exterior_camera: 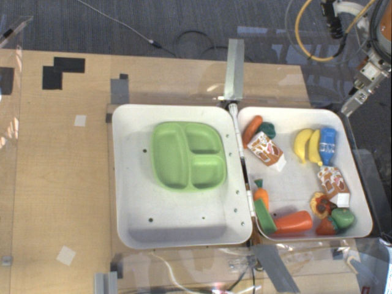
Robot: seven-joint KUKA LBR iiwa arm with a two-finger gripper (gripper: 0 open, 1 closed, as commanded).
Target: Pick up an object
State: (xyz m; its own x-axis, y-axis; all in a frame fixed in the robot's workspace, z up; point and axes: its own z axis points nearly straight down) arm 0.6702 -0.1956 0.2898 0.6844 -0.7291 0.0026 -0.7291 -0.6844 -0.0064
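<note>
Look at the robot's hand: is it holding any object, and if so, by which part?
Nothing is held. The hand sits above the right bin's upper right corner, with no object between its fingers.

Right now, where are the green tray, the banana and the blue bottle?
Green tray [184, 146]: camera view, on its large left compartment.
Banana [303, 144]: camera view, on its middle.
Blue bottle [327, 144]: camera view, on its body.

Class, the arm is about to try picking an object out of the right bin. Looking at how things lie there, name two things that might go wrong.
1. The toy foods are crowded. The banana lies against the blue bottle, so the fingers may catch both or push one aside.
2. The orange-red piece and the green pepper sit tight against the right bin at its near wall, leaving little room for the gripper, so it may strike the rim.
</note>
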